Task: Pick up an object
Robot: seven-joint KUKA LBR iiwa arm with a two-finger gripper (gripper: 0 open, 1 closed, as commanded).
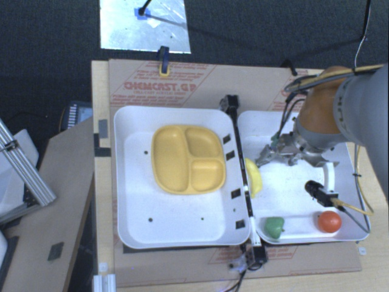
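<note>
divided plate [187, 159] in left bin [130, 181], three small objects in right bin [292, 175]

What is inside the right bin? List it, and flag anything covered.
The right bin holds a yellow object against its left wall, a green object and an orange ball near the front. The arm covers the bin's rear part.

Yellow divided plate [187, 160] lying in the left bin [130, 224]; silver sheet [144, 16] above, beyond the desk [200, 78]; metal rail [21, 166] far left.
</note>
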